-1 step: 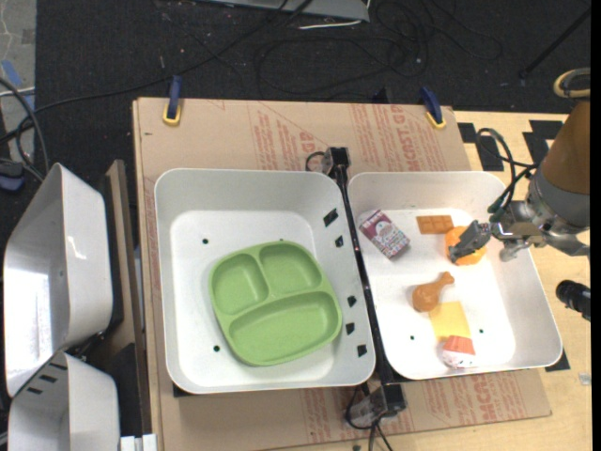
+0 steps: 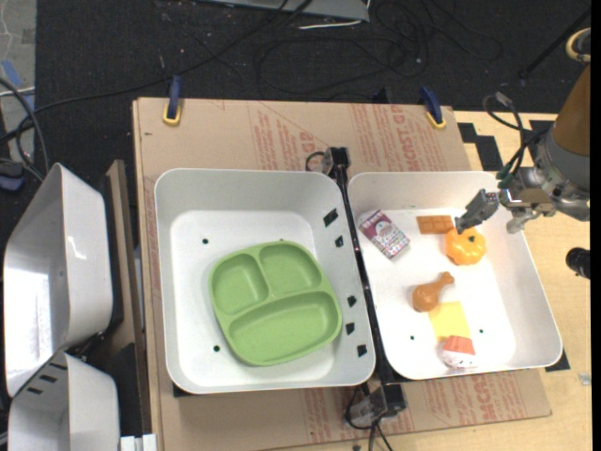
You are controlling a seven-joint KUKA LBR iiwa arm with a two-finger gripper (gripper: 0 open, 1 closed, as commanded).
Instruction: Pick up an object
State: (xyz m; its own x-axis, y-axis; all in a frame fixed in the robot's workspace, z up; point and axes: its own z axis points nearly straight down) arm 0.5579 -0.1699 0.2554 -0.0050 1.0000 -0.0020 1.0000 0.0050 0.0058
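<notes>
Two white bins sit side by side on the counter's cardboard sheet (image 2: 282,412), whose red print we cannot read. Nearest us in the right bin (image 2: 512,299) lies a small red-and-white piece (image 2: 458,350), touching a yellow block (image 2: 451,319) just behind it. Next comes an orange-brown drumstick toy (image 2: 432,292). The left bin (image 2: 183,205) holds a green divided plate (image 2: 274,301). Farther back in the right bin we see an orange round toy (image 2: 466,247), a purple-and-white packet (image 2: 385,234) with a label too small to read, and a small brown slab (image 2: 434,224). The hand (image 2: 496,222) hangs over this bin's far right part, released, nothing between its fingers, the dark finger (image 2: 476,209) just beside the orange round toy.
</notes>
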